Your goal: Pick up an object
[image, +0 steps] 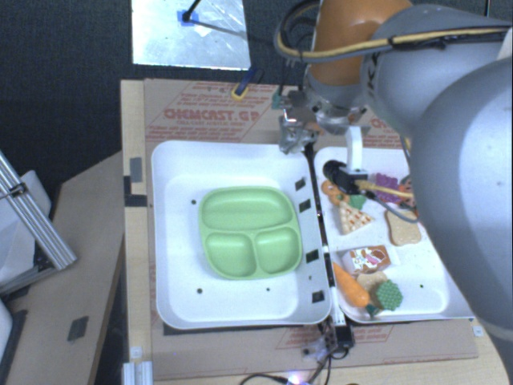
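We see a dark, textured surface [64, 62] behind the bench. On it, at top, a reflective silver sheet [188, 22] catches glare. Brown paper [200, 112] with red lettering covers the benchtop. A tan board [88, 215] and aluminium rails [32, 223] sit at left.

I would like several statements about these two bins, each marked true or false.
1. The green divided plate lies in the view's left bin. True.
2. The plate has two compartments. False: it has three.
3. The toy carrot lies in the right bin, near its front edge. True.
4. The toy pizza slice lies on the plate. False: it lies in the right bin.
5. The end effector is above the plate's middle. False: it is at the bins' far edge, near their shared wall.
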`<action>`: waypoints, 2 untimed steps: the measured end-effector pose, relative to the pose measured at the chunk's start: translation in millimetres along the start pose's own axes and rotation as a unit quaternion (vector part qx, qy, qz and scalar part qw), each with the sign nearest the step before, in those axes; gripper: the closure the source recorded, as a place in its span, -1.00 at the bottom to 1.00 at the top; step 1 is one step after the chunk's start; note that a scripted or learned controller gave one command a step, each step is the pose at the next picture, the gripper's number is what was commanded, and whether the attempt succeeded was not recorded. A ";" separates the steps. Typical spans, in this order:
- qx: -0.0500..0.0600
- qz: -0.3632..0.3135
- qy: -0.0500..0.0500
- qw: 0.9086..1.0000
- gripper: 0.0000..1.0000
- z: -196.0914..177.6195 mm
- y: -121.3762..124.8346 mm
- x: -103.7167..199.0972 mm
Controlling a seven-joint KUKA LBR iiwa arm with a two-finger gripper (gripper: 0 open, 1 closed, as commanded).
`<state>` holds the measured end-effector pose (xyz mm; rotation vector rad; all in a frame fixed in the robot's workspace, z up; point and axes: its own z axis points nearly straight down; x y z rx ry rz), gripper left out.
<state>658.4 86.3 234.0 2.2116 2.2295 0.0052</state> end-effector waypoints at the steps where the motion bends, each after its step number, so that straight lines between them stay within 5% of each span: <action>1: 0.001 0.001 -0.001 1.000 1.00 0.1 -1.2 1.4; 2: 0.001 0.004 -0.001 1.000 1.00 8.9 0.4 -10.5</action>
